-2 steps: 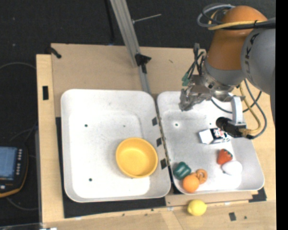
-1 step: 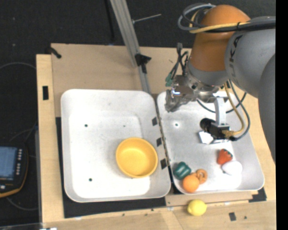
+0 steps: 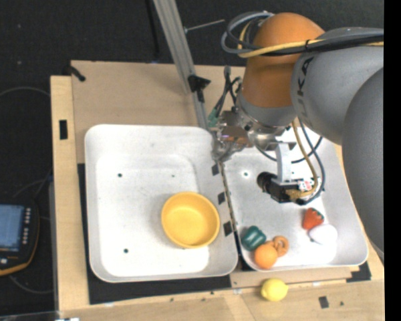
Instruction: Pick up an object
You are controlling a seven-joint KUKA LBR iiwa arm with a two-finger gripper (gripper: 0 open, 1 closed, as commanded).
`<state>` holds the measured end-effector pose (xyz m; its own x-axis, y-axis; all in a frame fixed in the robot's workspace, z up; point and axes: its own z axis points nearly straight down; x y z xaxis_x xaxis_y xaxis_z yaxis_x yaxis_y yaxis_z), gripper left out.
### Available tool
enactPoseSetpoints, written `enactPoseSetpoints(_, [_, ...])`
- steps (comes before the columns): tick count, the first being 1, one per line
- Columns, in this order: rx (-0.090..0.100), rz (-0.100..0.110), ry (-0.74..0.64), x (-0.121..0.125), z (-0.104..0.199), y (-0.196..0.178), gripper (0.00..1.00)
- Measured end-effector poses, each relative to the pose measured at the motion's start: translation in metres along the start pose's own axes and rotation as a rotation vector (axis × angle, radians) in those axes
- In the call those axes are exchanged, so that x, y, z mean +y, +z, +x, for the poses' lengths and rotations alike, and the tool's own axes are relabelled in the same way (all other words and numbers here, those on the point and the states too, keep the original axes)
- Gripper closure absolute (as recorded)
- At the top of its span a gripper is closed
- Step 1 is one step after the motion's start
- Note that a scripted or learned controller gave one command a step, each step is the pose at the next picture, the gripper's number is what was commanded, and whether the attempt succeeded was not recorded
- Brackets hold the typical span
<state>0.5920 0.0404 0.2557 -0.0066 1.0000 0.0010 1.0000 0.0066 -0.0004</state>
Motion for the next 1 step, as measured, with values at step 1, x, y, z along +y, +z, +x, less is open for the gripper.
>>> enactPoseSetpoints(1, [-0.001,0.001,0.001,0.0021,0.0451,0.0092,1.00])
